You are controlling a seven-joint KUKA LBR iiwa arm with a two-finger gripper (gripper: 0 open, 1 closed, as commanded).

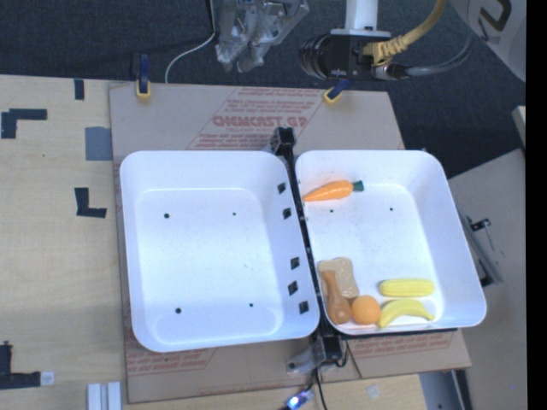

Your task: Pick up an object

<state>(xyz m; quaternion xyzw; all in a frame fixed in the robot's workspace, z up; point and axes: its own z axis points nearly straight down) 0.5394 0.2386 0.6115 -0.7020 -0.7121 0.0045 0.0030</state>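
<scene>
Toy food clusters at the near edge of the right bin (444, 186), with a carrot (329, 191) apart near the divider, likely light, rigid, best grasped mid-body; gripper (248, 41) raised beyond both bins, jaw state indiscernible.

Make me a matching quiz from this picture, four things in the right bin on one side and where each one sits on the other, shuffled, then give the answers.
Things:
1. carrot
2. orange ball
3. bananas
4. tan bread piece

Places in the right bin:
A. near edge, right corner
B. far side, by the divider between the bins
C. near edge, just left of the yellow fruit
D. by the divider, just above the round orange thing

Pairs: 1-B, 2-C, 3-A, 4-D
</scene>
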